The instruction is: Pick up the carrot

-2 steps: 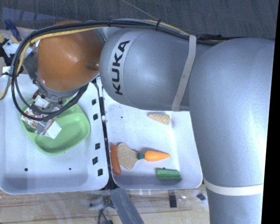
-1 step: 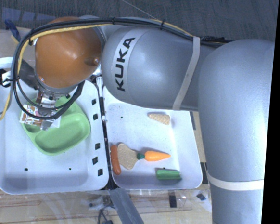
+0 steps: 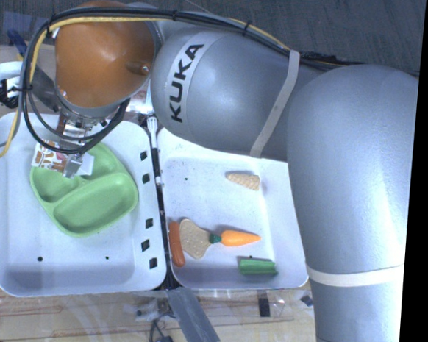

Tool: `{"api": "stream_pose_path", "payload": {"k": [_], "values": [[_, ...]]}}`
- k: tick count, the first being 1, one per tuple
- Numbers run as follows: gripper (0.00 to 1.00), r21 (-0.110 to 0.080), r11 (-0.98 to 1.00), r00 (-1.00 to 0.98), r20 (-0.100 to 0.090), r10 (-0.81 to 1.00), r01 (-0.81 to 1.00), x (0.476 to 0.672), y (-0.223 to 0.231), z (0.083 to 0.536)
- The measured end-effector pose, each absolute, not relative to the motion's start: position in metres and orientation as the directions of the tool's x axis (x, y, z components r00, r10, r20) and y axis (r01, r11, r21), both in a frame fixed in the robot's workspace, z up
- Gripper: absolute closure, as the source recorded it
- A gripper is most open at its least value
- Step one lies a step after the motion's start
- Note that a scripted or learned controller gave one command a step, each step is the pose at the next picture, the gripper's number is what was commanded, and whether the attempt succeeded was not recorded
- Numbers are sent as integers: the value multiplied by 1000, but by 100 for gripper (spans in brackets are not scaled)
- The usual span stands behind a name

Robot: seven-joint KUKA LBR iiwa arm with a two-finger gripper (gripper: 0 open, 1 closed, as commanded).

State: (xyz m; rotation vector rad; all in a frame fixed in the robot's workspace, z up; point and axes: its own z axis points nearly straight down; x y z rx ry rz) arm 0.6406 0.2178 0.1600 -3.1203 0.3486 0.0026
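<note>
Arm [image 3: 334, 139] overhead; carrot [image 3: 239, 239] far from jaws.

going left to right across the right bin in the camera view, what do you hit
orange-red sausage-like piece → tan flat piece → carrot → green block. The tan wedge sits higher, level with the carrot, so I leave it out.

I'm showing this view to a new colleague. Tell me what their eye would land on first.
The grey arm dominates, sweeping from the right across the top, its orange band over the left bin. Below that band the gripper hangs over a green dish. In the right bin, the carrot lies near the front, apart from the gripper.
</note>
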Motion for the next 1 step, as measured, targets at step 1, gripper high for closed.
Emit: {"api": "stream_pose_path", "payload": {"k": [1], "values": [[100, -3, -980, 980, 0, -199, -199, 656, 217, 164]]}}
